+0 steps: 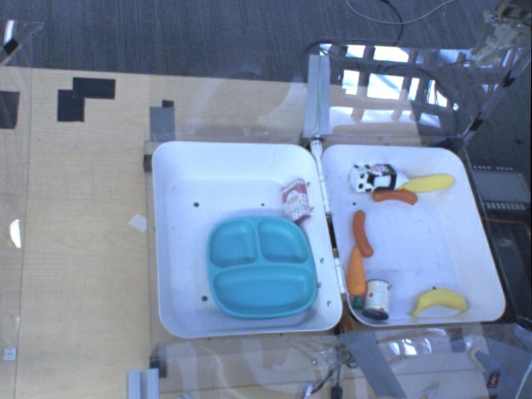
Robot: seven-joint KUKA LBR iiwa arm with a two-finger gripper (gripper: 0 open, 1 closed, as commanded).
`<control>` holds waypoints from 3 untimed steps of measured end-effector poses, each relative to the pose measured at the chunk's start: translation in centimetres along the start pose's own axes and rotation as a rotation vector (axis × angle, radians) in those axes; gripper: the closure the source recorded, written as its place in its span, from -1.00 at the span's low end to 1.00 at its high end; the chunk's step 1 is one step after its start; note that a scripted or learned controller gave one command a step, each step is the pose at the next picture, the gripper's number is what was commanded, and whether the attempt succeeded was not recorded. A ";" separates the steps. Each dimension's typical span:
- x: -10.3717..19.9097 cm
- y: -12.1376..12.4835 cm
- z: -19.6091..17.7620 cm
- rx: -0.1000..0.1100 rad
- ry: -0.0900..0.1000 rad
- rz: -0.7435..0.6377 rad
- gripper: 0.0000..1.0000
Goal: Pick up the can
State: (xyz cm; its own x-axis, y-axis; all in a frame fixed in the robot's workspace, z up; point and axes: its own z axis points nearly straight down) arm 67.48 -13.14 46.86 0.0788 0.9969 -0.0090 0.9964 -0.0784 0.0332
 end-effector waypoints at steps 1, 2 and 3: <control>-1.3 -0.6 3.2 0.027 0.007 -0.013 1.00; -1.2 -0.4 1.9 0.020 0.005 -0.019 1.00; 1.0 -4.4 3.1 0.029 0.006 0.184 1.00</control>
